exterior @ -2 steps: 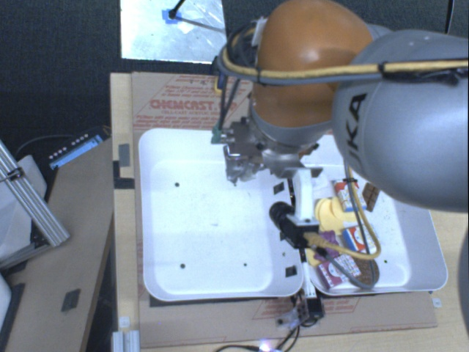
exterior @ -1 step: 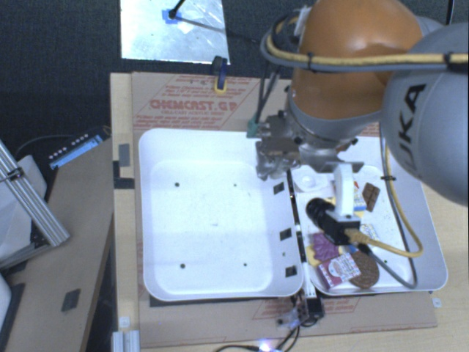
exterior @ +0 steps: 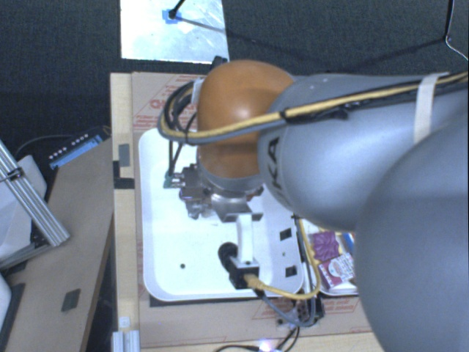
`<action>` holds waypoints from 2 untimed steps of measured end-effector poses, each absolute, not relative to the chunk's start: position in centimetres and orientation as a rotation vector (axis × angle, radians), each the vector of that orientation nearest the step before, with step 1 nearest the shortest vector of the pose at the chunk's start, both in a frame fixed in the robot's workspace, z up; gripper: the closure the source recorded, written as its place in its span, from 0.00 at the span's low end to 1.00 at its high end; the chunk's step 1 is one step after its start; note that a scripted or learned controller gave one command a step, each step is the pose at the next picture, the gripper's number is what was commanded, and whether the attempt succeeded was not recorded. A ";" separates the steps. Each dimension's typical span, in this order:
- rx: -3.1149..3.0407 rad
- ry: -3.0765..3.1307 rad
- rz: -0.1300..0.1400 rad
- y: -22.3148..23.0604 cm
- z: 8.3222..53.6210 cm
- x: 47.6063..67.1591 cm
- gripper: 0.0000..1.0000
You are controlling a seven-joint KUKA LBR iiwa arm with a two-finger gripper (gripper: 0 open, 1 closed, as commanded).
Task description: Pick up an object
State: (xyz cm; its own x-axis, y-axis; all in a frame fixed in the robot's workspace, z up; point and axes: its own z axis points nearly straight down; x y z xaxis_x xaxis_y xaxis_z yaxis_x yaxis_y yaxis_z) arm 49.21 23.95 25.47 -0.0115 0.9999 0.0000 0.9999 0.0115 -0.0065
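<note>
**Hand low over left bin, grip state unreadable**

Hand (exterior: 209, 205): hangs over left bin (exterior: 157, 218); open or closed, cannot tell.
Candidate: purple packet (exterior: 331, 249), four o'clock of hand, well apart, outside this bin.
Risk: closing on bare bin floor, gathering nothing.
Hidden: arm (exterior: 352, 160) covers the packet's surroundings; dark squares (exterior: 284, 235) possibly tags.

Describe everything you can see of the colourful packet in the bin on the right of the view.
The packet looks like a glossy printed wrapper, purple and dark red with white patches and a yellow strip down its left edge. It lies flat on the floor of the right-hand bin, near that bin's left wall. The grey arm overhangs it, hiding its top and right side, so its full outline cannot be told.
</note>
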 end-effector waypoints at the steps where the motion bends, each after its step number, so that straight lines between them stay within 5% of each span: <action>1: -2.212 -2.229 -0.001 23.5 27.1 49.4 1.00; 2: -2.207 -2.234 -0.002 23.5 28.1 49.5 1.00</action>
State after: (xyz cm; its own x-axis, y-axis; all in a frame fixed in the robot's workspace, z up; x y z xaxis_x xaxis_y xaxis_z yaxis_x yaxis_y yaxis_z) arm 49.49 23.45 28.14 -0.0123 0.9999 0.0018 0.9999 0.0123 0.0003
